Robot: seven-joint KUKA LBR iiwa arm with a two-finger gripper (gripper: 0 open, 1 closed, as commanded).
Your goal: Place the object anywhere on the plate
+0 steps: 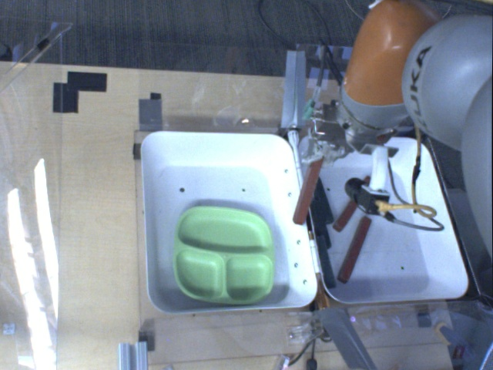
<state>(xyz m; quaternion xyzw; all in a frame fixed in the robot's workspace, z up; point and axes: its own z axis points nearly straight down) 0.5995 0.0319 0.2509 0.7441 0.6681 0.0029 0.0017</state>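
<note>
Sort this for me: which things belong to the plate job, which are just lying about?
Job: green plate, left bin; brown stick below the gripper.
Lying about: brown-handled tool, black strip, both in right bin.

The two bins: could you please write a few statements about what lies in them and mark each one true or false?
1. The green plate lies in the left bin. True.
2. The plate has one undivided well. False: ridges split it into three compartments.
3. A brown stick lies on the floor of the right bin. True.
4. The brown stick rests on the plate. False: it lies in the other bin, apart from the plate.
5. The gripper hangs over the middle of the left bin. False: it is by the wall between the bins, near their far end.
</note>
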